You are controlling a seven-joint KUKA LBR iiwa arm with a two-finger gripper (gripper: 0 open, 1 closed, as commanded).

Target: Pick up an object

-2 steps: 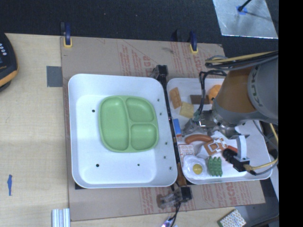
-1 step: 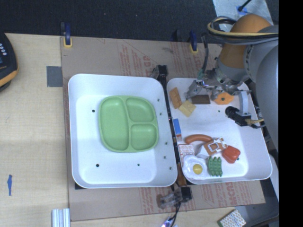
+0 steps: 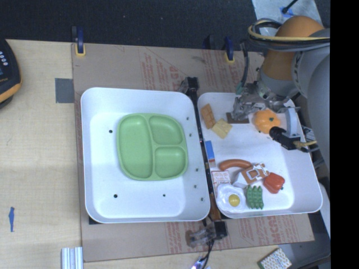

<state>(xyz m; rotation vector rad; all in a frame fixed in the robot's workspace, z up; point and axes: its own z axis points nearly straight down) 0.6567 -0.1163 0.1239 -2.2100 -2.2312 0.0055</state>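
Observation:
The right bin (image 3: 300,175) holds several toy foods. A brown cracker (image 3: 208,115) and a yellow cheese wedge (image 3: 222,129) lie at its far left. An orange fruit (image 3: 266,120) sits at the far right, and nearer the front lie a sausage (image 3: 236,164), a red pepper (image 3: 274,182), a fried egg (image 3: 232,198) and a green piece (image 3: 254,197). My gripper (image 3: 243,109) hangs low over the bin's far side, just left of the orange and right of the cheese. Nothing shows between its fingers.
The left bin (image 3: 101,195) holds a green divided plate (image 3: 152,146). A blue piece (image 3: 209,150) lies along the right bin's left wall. The arm (image 3: 286,43) comes in from the upper right. A black-and-orange device (image 3: 7,72) sits at the bench's left edge.

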